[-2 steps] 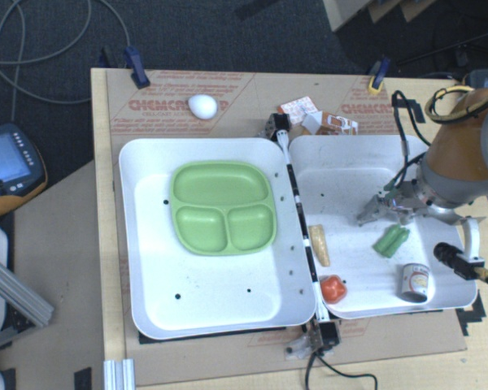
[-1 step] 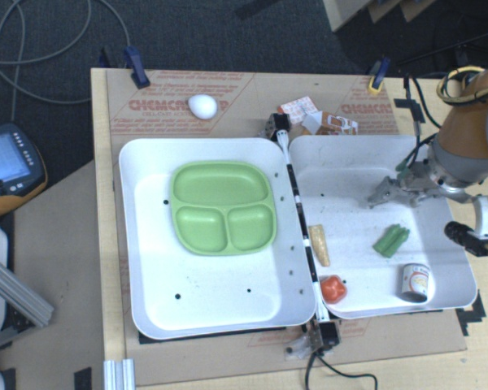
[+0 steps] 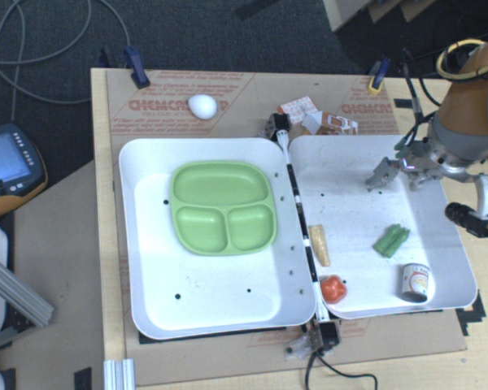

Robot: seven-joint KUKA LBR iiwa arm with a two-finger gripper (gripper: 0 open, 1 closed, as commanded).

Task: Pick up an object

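Note:
The right white bin (image 3: 350,157) holds a green pepper-like piece (image 3: 390,240), a small tin can (image 3: 416,282) lying near the front right corner, a red tomato-like item (image 3: 333,289) at the front left corner, and a tan stick-shaped item (image 3: 319,244) along the left wall. My gripper (image 3: 395,177) hangs over the back right part of this bin, its fingers spread and nothing between them. It is behind the green piece and apart from every object.
The left bin (image 3: 146,242) carries a green divided plate (image 3: 224,206). On the bench behind the bins lie a white egg-shaped object (image 3: 202,106) and crumpled wrappers (image 3: 313,117). Blue clamps (image 3: 136,67) hold the board's back edge.

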